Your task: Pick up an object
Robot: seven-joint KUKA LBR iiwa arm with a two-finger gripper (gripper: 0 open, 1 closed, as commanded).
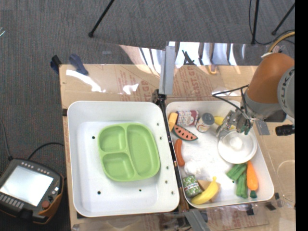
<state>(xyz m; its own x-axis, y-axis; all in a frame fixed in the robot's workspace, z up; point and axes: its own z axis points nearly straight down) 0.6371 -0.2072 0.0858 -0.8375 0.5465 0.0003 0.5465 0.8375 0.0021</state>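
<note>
My claw hangs low over the right bin, at the upper rim of the white bowl; I cannot tell how it is set, and I see nothing in it. A small jar and a can lie just left of it. Further out are the watermelon slice, carrot and banana. The left bin holds a green tray.

1. Dark grey ribbed carpet covers the floor
2. Black tripod legs cross the carpet beyond the bench's far edge
3. Brown cardboard with glossy glare tops the bench
4. A handheld control pendant lies off the bench's near left corner
</note>
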